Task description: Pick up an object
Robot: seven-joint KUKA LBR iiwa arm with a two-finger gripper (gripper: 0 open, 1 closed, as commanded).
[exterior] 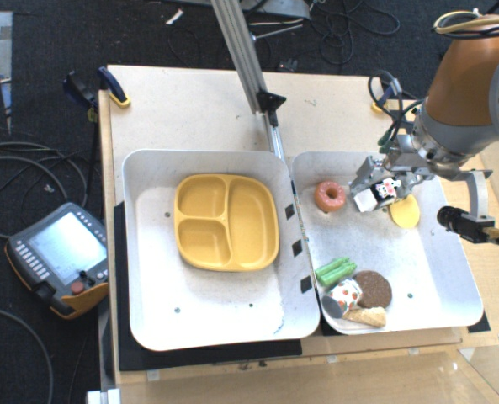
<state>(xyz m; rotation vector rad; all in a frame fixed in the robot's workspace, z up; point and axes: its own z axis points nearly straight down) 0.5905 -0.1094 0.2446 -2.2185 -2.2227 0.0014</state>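
Donut [330, 196] is lying in the right bin [451, 305], just left of our gripper [374, 194]. We are hovering close; whether we are gripping anything we cannot tell. We are risking nudging it away.

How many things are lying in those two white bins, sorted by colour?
Yellow: 2, the divided plate in the left bin and a yellow piece under the gripper
Pink: 1, the donut
Green: 1, the pod
Brown: 1, the cookie
Tan: 1, the wedge
White with spots: 1, a small item
Total: 7
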